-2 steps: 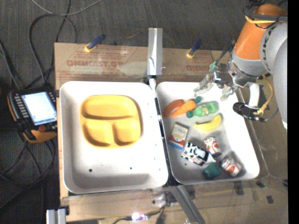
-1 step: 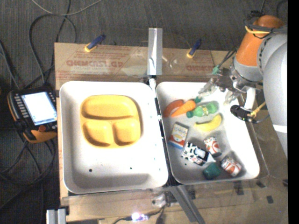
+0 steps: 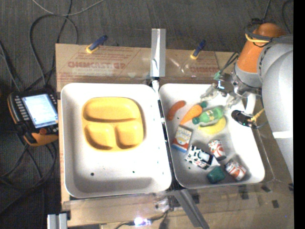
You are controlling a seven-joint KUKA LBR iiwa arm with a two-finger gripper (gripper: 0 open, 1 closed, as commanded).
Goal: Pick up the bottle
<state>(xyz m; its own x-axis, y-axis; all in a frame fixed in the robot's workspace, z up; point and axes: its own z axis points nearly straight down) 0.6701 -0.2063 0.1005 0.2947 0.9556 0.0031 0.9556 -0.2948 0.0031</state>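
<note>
Camera view, right bin: green bottle lies on its side near the far wall, resting on a yellow banana, beside a carrot and an orange sausage-like piece. Nearer: small carton, black-and-white pack, two red cans, dark green object. Gripper hangs just beyond the bottle; jaws probably apart, too indistinct to tell. Left bin: yellow divided tray.
</note>
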